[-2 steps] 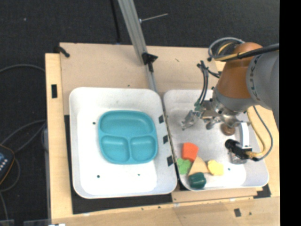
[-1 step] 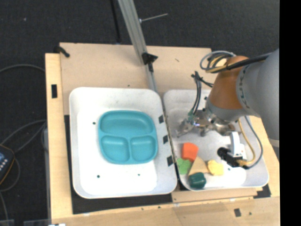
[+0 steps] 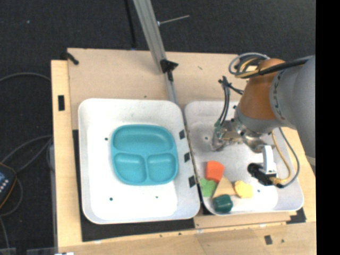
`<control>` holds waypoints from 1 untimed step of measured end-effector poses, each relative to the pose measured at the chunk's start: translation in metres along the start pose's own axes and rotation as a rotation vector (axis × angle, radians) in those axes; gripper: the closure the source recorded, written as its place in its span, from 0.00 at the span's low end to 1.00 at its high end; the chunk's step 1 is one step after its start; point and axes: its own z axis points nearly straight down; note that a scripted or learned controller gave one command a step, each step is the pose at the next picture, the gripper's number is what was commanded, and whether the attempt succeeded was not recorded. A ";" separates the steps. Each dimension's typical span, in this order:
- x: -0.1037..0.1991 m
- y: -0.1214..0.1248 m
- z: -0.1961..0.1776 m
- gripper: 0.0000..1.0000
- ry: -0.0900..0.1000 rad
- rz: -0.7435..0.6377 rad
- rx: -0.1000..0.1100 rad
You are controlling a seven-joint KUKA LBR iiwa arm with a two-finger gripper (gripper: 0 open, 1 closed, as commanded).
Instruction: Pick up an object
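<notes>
Blocks [image 3: 222, 187] beside teal tray [image 3: 143, 154]

The grey arm [image 3: 297, 92] reaches in from the right with its orange band [image 3: 257, 97] above the wrist, bent downward so the end effector [image 3: 219, 141] hangs low at its left end, cables looping around the wrist.
</notes>
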 end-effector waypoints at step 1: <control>0.002 0.001 -0.044 1.00 -0.001 -0.008 -0.003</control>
